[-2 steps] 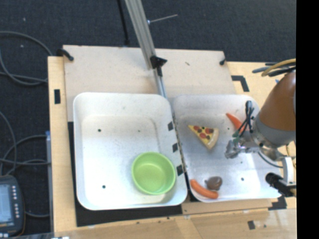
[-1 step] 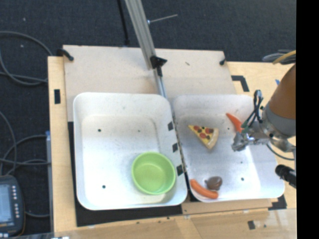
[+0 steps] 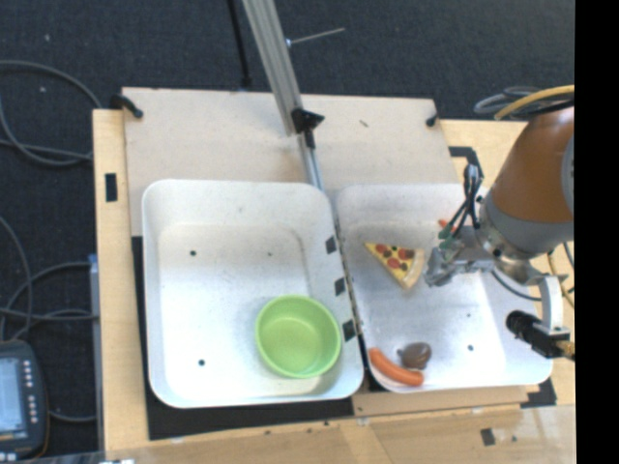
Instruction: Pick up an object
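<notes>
Camera view: the gripper (image 3: 437, 271) hung low in the right bin (image 3: 488, 361), just beside the pizza slice (image 3: 396, 261).

The slice lay flat in the bin's upper middle, crust end toward the gripper, touching or nearly so. It looked like a light, rigid toy, thin and flat, so probably best pinched across its thicker crust edge. Whether the jaws were spread or closed could not be told. A sausage (image 3: 396, 366) and a brown lump (image 3: 416, 355) sat near the front wall, well apart.
</notes>
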Robot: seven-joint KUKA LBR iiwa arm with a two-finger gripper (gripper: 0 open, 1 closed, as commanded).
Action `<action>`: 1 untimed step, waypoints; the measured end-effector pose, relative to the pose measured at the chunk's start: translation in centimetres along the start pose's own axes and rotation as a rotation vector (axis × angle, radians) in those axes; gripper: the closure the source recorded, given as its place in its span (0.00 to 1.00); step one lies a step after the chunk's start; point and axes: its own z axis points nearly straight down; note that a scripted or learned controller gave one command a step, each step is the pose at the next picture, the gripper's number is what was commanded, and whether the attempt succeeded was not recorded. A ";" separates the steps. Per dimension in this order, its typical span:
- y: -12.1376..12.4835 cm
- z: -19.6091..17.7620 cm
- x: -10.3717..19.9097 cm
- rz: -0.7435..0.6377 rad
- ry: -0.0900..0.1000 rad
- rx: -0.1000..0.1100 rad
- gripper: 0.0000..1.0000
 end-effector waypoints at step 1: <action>1.2 0.2 5.2 -0.001 0.001 0.001 1.00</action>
